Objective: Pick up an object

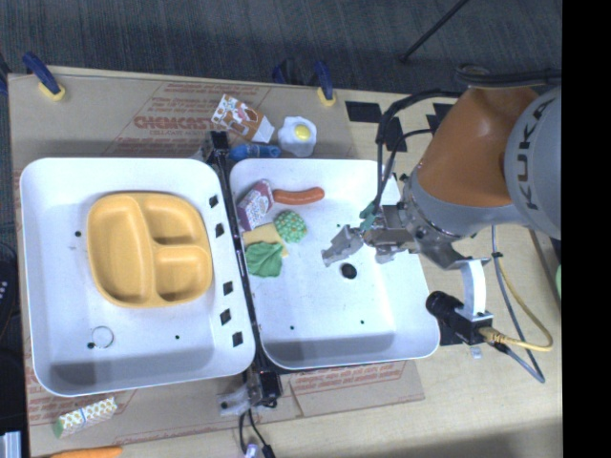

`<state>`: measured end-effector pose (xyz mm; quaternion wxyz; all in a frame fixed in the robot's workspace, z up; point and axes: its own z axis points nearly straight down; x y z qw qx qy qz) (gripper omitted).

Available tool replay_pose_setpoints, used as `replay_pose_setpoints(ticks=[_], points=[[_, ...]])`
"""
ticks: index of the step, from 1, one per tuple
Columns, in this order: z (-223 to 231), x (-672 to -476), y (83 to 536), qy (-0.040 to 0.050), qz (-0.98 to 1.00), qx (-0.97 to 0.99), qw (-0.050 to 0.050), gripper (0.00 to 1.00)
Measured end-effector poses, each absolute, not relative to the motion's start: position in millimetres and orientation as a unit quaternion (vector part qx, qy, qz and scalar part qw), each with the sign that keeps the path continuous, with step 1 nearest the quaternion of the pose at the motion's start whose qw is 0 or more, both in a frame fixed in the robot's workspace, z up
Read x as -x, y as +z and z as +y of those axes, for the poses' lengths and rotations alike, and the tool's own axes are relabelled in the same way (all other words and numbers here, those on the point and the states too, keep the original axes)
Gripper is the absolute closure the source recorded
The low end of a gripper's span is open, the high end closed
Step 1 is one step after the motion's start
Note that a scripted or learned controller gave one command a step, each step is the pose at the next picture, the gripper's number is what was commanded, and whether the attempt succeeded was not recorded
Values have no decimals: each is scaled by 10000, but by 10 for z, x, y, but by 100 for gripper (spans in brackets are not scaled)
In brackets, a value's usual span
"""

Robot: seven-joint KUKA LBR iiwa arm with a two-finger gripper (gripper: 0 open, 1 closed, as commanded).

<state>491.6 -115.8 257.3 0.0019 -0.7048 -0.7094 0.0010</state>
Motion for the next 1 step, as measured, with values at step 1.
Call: replay_pose_setpoints(ticks=[1], points=[[-1235,-5516,912,12,-7122,7020,15,0]])
